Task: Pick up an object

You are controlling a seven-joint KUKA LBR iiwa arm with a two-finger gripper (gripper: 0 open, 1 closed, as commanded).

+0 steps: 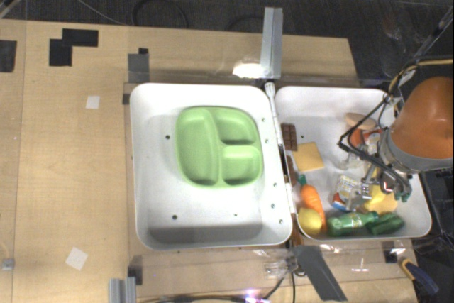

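Near edge of the right bin [424, 220]: a green bottle-like item [352, 223] is seen lying along the front wall, w/ a darker green piece [387, 225] just beside it toward the front-right corner. A yellow lemon-like fruit [310, 221] sits at the front-left corner, touching an orange carrot [311, 196] just behind it. A yellow object [384, 203] is partly seen near the front-right, under the arm.

Mid bin: the gripper [363, 184] is lowered over a clear, crinkly packet [349, 188] w/ red and blue bits beside it; fingers' state can't be told, and nothing is visibly held betw. them. The wrist's orange band [425, 125] and black cables [369, 125] cover the bin's right side. A pale yellow cheese-like square [309, 157] lies by the left wall, a brown bar [288, 135] just behind it against that wall.

Left bin [152, 220]: a green divided tray [216, 145] is placed toward the back-centre.

Far: a metal post [272, 42] stands behind the bins' junction.
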